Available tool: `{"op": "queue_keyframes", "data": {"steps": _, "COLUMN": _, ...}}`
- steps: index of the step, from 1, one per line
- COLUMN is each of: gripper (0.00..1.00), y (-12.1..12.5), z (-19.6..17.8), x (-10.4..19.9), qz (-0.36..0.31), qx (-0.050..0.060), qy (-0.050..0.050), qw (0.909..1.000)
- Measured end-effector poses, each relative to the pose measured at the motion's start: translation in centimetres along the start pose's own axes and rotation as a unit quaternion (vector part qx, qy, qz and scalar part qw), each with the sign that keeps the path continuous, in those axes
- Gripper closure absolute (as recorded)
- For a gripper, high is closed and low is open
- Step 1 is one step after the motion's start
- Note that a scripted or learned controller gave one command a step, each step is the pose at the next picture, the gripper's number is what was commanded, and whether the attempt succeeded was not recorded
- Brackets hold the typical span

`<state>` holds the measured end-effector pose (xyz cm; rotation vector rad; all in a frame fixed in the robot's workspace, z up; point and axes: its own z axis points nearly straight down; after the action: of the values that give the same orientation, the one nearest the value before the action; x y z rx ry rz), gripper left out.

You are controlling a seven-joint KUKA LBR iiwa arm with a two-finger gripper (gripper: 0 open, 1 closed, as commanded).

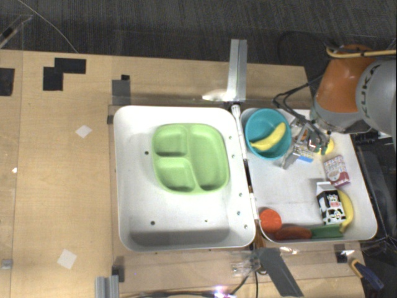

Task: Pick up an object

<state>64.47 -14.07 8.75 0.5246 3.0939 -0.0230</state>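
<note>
My gripper [294,156] hangs over the upper part of the right bin [366,228], just right of a blue bowl [262,129] that holds a yellow banana [270,139]. Something small and blue [305,159] shows by the gripper's tip; I cannot tell whether it is held. A red and white packet [335,169] lies to the gripper's lower right. Further down sit a black and white carton [329,206] and a second banana [348,211].
Along the right bin's front edge lie an orange ball [270,217], a red item [293,232] and a green item [326,231]. The left bin [133,185] holds a green divided plate [189,157]. The arm's orange band [338,85] is at the far right.
</note>
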Motion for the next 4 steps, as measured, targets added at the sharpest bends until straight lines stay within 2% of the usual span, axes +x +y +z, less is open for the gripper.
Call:
{"op": "queue_keyframes", "data": {"steps": 1, "gripper": 0.00, "y": 2.3, "z": -0.3, "x": -0.5, "qz": 0.096, "qx": 0.001, "qy": -0.005, "qw": 0.9954}}
{"op": "queue_keyframes", "data": {"steps": 2, "gripper": 0.00, "y": 0.5, "z": -0.2, "x": 6.9, "qz": 0.164, "qx": -0.007, "qy": -0.002, "qw": 0.9864}}
{"op": "queue_keyframes", "data": {"steps": 3, "gripper": 0.00, "y": -0.6, "z": 0.0, "x": 0.7, "qz": 0.269, "qx": 0.003, "qy": 0.007, "qw": 0.9631}}
{"op": "queue_keyframes", "data": {"steps": 4, "gripper": 0.00, "y": -2.5, "z": -0.2, "x": 8.7, "qz": 0.343, "qx": -0.008, "qy": 0.000, "qw": 0.9394}}
